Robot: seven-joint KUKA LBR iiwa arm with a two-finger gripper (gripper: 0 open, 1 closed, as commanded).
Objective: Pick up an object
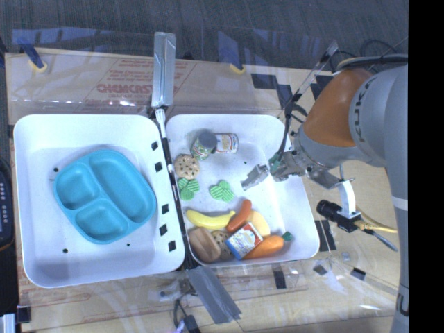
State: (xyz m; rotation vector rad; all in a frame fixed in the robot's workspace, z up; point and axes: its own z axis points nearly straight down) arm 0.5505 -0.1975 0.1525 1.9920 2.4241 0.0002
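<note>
Toy food fills the right bin, mostly in its left and lower parts: a small tin can lying on its side near the top, a round cookie below it by the divider, a green ridged piece under the cookie, and a second green ridged piece near the middle. Along the bottom lie a yellow banana, an orange-red sausage-like piece, a brown bread roll, a small printed packet and a carrot, crowded together and touching.

The gripper hangs over the right-hand middle of this bin, its tip pointing left. The second green piece lies just to its lower left, near but apart from it; the can lies up and to the left; the banana cluster sits below. Nothing shows between the gripper's tips, and whether they are spread or closed I cannot tell. The grey arm with its orange band reaches in from the right.

The left bin holds a blue divided tray, set at a slant.
</note>
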